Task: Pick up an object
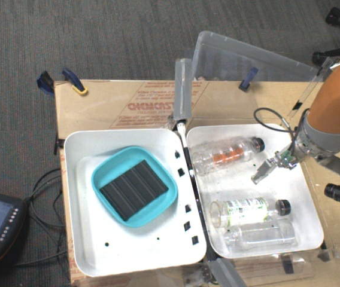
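1. Two shallow white plastic bins sit side by side on a plywood bench; the left bin (77,160) and right bin (313,220) have smooth, glossy walls.
2. The left bin holds a teal, rounded-square plastic dish (135,185) with a dark ribbed rectangular panel (134,188) lying in it.
3. The right bin holds three clear plastic bottles lying on their sides: one with an orange label (227,154) near the back, one with a green-and-white label and black cap (251,209), and a plain one (261,235) just in front of it.
4. The gripper (264,172) hangs above the right bin between the orange-labelled and green-labelled bottles; nothing is visibly between its fingers, and I cannot tell how far apart they are.
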